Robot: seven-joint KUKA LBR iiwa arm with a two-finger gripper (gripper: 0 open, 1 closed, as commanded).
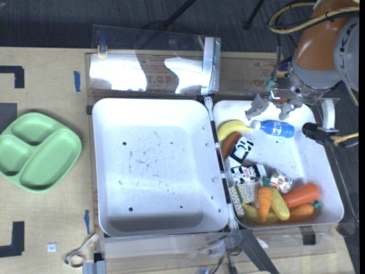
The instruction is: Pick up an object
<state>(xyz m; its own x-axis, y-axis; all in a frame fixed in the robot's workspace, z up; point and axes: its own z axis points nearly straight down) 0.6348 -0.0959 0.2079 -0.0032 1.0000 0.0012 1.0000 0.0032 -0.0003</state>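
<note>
White right bin (pixel 328 170) crowded along its near edge, so best aimed at the lone bottle (pixel 274 129) near the far wall, just below the fingers (pixel 258 105) hovering wide and empty: descend straight, straddle, close across the body.

The table (pixel 40 73) has a light wood-coloured top with black corner marks near its left edge and short blue tape strips (pixel 76 80) beside the bins. Two shallow white bins rest directly on it, side by side and touching along one wall. The left bin (pixel 108 113) sits near the centre of the table; the right bin (pixel 333 207) sits at the right. A green divided plate (pixel 37 151) with three compartments lies on the table, left of the left bin and apart from it. A clear plastic panel (pixel 154 67) stands at the far edge behind the left bin. A small looped object (pixel 80 254) lies near the front edge; what it is cannot be told.
</note>
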